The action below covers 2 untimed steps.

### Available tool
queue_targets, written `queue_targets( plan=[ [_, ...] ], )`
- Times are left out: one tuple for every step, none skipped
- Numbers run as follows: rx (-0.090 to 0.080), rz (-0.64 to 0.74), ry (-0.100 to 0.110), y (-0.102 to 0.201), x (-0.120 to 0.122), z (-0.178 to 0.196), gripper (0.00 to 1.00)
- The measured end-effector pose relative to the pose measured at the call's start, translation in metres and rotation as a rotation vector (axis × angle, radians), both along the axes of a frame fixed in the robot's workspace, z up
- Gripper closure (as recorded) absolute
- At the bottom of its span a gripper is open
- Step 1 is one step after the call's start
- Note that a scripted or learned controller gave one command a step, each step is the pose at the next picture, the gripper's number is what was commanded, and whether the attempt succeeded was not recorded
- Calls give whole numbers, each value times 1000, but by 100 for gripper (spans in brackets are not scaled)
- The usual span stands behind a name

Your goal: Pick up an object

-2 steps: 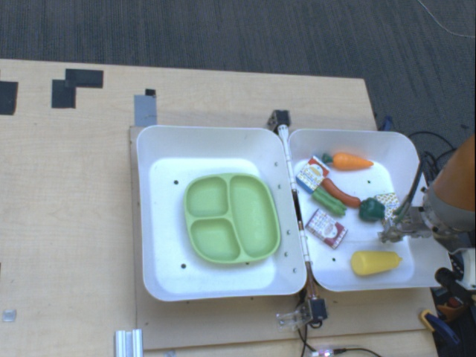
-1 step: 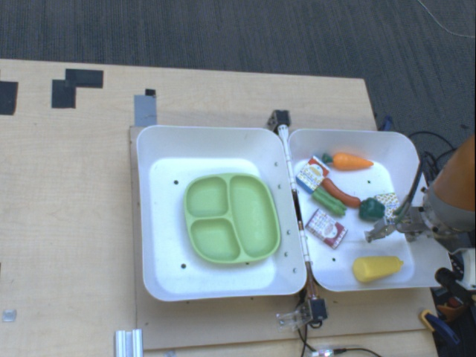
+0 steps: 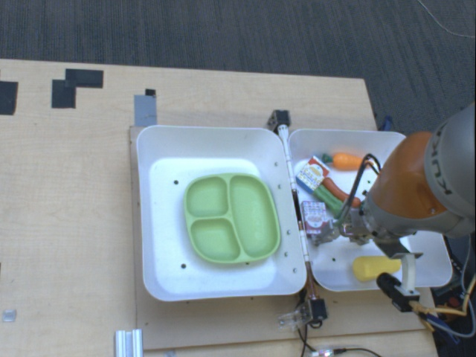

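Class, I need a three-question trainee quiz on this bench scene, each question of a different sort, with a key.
1. True or false: the green divided plate lies in the left bin.
2. Which item lies nearest the right bin's front edge? A) orange carrot B) yellow item C) white packet
3. Fill in: the arm's band above the wrist is ____.

Key: 1 true; 2 B; 3 orange.

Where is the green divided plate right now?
The green divided plate lies flat in the middle of the left white bin, just left of the wall shared with the right bin, away from the gripper.
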<state>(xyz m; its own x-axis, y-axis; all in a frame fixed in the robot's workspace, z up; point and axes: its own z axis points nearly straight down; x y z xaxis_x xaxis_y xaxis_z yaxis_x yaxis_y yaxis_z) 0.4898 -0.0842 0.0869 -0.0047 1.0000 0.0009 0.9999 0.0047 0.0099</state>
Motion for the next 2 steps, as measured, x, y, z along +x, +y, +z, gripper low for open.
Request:
queue_targets(
  plan=[
    [-2, 1, -6, -1, 2, 11, 100],
    [-2, 1, -6, -1, 2, 11, 0]
  ],
)
